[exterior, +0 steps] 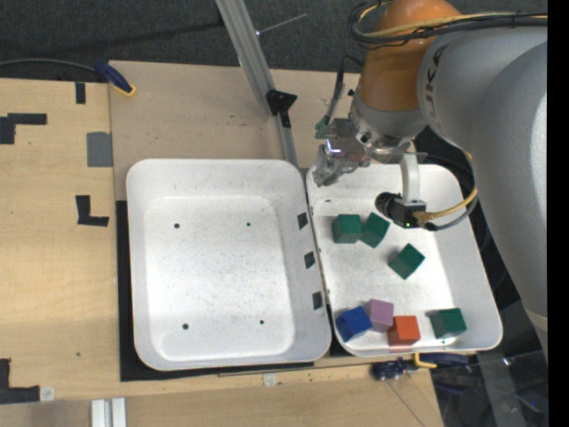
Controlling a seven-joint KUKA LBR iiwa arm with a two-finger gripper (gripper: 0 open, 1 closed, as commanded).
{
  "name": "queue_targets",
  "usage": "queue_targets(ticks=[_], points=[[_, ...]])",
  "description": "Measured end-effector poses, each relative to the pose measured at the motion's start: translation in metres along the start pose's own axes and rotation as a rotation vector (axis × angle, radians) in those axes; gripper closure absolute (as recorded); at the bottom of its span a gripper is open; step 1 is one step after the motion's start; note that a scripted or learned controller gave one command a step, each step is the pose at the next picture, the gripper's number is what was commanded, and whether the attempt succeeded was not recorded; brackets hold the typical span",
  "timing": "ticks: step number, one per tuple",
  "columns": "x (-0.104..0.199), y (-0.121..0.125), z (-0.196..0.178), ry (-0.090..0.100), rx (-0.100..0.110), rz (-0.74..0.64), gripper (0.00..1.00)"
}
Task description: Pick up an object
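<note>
Right bin holds small blocks, likely light, rigid, smooth-sided; best pinched across opposite flat faces. Gripper hovers at the bin's far left corner; finger state unclear.

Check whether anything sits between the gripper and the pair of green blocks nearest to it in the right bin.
Nothing visible does. The gripper sits at the right bin's far left corner, and only bare white floor separates it from the two touching green blocks.
</note>
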State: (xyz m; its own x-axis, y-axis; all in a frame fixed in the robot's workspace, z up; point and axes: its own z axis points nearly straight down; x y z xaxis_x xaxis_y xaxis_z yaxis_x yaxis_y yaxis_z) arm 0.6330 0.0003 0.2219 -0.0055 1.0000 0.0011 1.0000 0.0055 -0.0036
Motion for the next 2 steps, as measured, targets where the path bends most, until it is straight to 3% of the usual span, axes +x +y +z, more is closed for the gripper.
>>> queue_targets(ticks=[2], points=[[0.093,-0.037,0.0,0.001,-0.001,-0.002,1.0]])
